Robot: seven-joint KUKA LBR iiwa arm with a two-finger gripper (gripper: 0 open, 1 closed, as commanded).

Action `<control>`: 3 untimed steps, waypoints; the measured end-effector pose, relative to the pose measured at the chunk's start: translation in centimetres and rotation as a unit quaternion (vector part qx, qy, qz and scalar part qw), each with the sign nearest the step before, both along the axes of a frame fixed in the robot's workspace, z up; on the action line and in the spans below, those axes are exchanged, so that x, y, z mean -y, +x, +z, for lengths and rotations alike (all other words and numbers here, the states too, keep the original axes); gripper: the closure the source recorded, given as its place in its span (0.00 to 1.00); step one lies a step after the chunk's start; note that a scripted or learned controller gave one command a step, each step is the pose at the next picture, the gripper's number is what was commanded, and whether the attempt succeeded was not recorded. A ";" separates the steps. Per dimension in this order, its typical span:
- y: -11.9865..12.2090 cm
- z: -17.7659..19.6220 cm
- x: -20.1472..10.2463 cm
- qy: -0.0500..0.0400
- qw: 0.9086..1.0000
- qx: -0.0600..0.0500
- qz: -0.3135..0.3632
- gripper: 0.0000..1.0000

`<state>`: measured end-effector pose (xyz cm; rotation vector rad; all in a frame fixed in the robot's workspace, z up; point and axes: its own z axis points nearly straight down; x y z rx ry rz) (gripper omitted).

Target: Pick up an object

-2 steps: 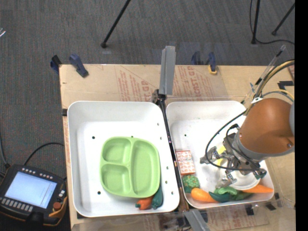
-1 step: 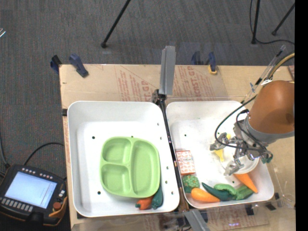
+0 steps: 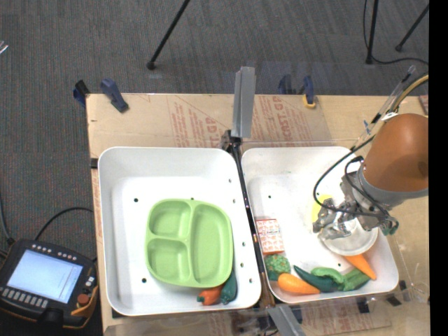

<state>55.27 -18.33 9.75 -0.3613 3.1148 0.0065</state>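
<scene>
Cardboard-topped bench (image 3: pixel 175 117) across mid frame, two white bins side by side on it. Left bin (image 3: pixel 119 180) holding green divided plate (image 3: pixel 189 242) at centre; small orange-and-dark-green toy vegetables (image 3: pixel 218 292) tucked against plate's lower right edge, by bin's front wall. Right bin (image 3: pixel 294 163) with everything crowded into lower right half. Grey arm with orange band (image 3: pixel 399 156) reaching in from right edge of frame, wrist over right side of right bin. Gripper (image 3: pixel 343 222) pointing down directly above white bowl (image 3: pixel 350 242), close over its rim; fingers blurred against bowl, so open or closed: cannot tell. Nothing visibly clamped. Yellow item (image 3: pixel 323 205) partly hidden just left of gripper. Orange carrot (image 3: pixel 361 264) touching bowl's lower right. Green peppers (image 3: pixel 336 277) along bin's front wall, below bowl. Orange pepper (image 3: pixel 295 283) to their left, green broccoli (image 3: pixel 277 264) just above it. Small red-and-white carton (image 3: pixel 269 235) near bin's left wall, above broccoli. Pendant with lit screen (image 3: pixel 45 278) at lower left of frame, off bench.
</scene>
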 end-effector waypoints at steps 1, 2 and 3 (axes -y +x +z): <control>0.0 0.0 0.0 0.000 1.000 0.000 0.000 0.00; -0.8 -1.1 -1.3 -0.001 0.996 -0.003 -0.090 0.00; 7.9 -0.8 2.4 -0.001 0.997 0.001 -0.072 0.00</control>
